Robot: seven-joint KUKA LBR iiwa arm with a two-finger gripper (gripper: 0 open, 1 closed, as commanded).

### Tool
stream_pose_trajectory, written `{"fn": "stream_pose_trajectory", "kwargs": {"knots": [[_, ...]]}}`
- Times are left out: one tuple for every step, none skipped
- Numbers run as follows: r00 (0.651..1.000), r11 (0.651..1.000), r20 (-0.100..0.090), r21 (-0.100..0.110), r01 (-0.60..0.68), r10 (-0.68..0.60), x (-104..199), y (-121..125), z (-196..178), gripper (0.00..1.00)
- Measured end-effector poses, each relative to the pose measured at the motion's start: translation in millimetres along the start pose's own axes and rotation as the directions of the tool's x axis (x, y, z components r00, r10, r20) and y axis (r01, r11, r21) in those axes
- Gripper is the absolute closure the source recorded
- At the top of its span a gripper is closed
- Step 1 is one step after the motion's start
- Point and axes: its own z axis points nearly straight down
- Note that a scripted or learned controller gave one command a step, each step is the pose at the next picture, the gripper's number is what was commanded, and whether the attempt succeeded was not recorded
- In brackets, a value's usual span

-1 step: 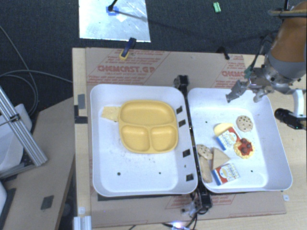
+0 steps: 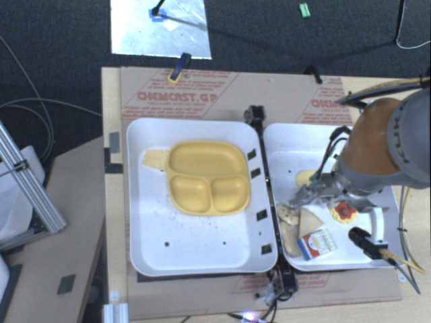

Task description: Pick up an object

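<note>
The task was not finished at this moment, as far as the view showed. The gripper (image 2: 301,197) was low inside the right bin (image 2: 286,147), near that bin's left wall, with the grey arm (image 2: 377,147) reaching in from the right above it. Nothing was seen lifted out of the bin, and no thing could be seen held by the gripper. Whether the gripper was released or clenched could not be told, because the tip was small and partly covered by the wrist.

The things that could be picked up lay around it on the bin floor. A small yellow piece (image 2: 305,177) lay just beside the gripper, on its far side. A pale wedge (image 2: 310,219) and a smaller pale scrap (image 2: 288,212) lay just below the gripper, perhaps touching its tip, though this was not sure. A red thing (image 2: 345,212) lay near them to the right, and a small box (image 2: 318,243) with blue and red print lay near the front edge of the bin. A long pale strip (image 2: 289,237) lay along the left wall.

The left bin (image 2: 138,200) held a yellow plate (image 2: 207,177) with three compartments, and a flat tan piece (image 2: 155,159) partly under its left edge. These were well apart from the gripper.

So the approach seemed done, judging from the low position. What was left was to take hold of one thing, most likely the wedge or the yellow piece, and to raise it clear of the bin.
</note>
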Motion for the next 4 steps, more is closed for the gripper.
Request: {"fn": "stream_pose_trajectory", "kwargs": {"knots": [[1.0,0.999,0.01,-0.031,0.005,-0.005,19.9,76.9,3.9,0.0],[1.0,1.0,0.001,0.005,0.001,-0.001,10.5,132.9,8.0,0.0],[1.0,1.0,0.006,0.003,-0.001,0.001,15.5,130.1,10.6,0.0],[1.0,1.0,0.006,0.007,0.0,-0.001,15.5,129.3,0.8,1.0]]}}
